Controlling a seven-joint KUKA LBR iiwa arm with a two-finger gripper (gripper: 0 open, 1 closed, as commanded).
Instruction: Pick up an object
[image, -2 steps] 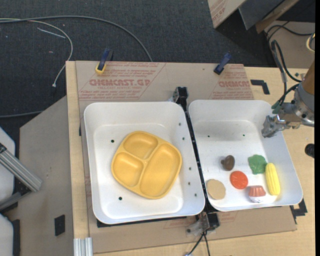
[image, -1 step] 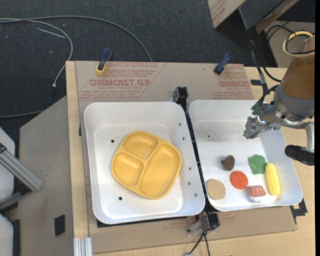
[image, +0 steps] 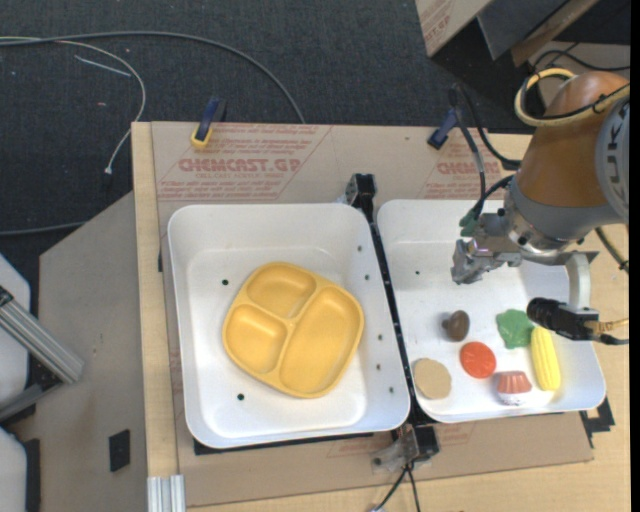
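The end effector (image: 472, 268) hangs over the upper part of the right bin (image: 420, 235), pointing down, with nothing visibly caught between its tips; whether it is spread or closed I cannot tell at this angle. It sits above bare white floor, short of the objects, which suggests to me it is positioned for a descent rather than carrying anything.

Just below it, closest of all, lies a small brown nut-like piece (image: 457, 324), standing apart from its neighbours, so it looks the easiest candidate to grasp. Further toward the near rim sit a red tomato-like disc (image: 478, 360) and a tan round cookie (image: 432, 378), close to one another. To their right a green leafy piece (image: 514, 328) lies beside a yellow corn cob (image: 545, 358), and a pink cupcake (image: 513, 385) sits just below them. That crowding would probably make a clean two-sided grip harder there.

A dark cylindrical part (image: 556, 318) attached to the arm overhangs the green piece and corn.

In the left bin (image: 190, 250) a yellow divided plate (image: 292, 328) rests flat in the middle, well apart from the arm. Both bins sit on a cardboard-covered worktop (image: 250, 160).
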